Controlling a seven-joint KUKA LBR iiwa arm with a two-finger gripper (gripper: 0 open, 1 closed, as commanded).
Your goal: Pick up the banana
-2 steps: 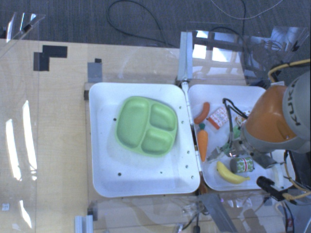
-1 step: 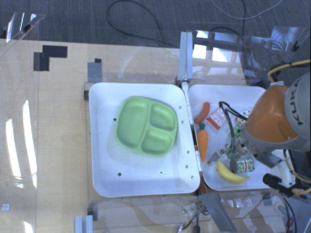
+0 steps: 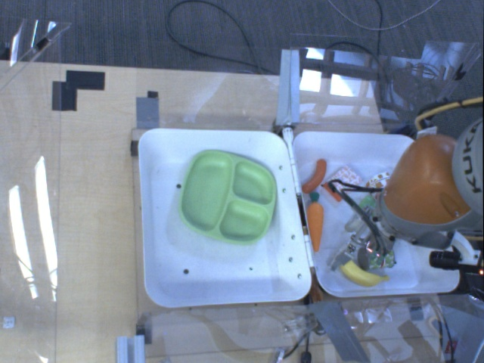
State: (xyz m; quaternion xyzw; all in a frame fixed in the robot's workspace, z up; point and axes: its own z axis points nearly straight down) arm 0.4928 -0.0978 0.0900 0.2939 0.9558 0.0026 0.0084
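Note:
The yellow banana (image 3: 361,275) lies near the front edge of the right bin (image 3: 431,282). My gripper (image 3: 366,252) hangs just above and behind it, low in the bin, and covers part of the fruit. The orange band of the arm (image 3: 423,184) rises to the right and hides the far right of the bin.
In the right bin an orange carrot (image 3: 315,225) lies along the left wall, with a red sausage (image 3: 314,176) and a pink-patterned item (image 3: 345,177) behind it. A green divided plate (image 3: 228,196) sits in the left bin (image 3: 162,278). A black cable (image 3: 349,195) crosses toward the gripper.

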